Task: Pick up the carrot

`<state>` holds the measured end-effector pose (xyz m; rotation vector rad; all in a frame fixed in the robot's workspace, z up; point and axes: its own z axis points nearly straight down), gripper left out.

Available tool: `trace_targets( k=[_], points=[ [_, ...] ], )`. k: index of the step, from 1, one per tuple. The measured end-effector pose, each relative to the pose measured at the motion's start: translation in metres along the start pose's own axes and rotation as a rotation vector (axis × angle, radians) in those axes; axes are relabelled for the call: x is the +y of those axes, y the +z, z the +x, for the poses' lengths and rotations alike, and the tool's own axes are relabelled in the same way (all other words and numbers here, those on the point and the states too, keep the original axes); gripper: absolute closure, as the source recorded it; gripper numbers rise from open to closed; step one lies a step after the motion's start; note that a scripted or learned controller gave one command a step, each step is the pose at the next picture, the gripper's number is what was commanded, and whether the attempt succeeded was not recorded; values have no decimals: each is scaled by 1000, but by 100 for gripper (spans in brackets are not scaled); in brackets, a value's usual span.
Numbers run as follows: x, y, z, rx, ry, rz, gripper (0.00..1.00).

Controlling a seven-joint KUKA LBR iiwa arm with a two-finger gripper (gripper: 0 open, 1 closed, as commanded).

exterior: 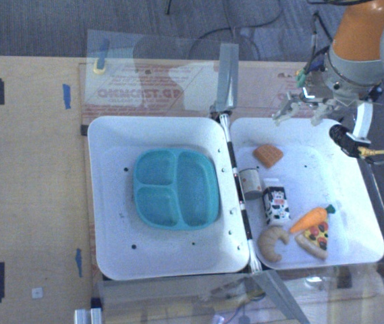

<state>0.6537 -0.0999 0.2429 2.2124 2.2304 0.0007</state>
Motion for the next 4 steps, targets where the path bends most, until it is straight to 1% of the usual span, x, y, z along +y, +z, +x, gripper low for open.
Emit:
trace_targets(
  k=[1,2,3,4],
  points=[
    [-60,45,-47,0,169,1,0],
    [-127,138,-94,0,105,0,0],
    [-173,155,-108,-1,-122,-8,0],
    [-172,143,-115,-6,-110,-16,100]
  ],
)
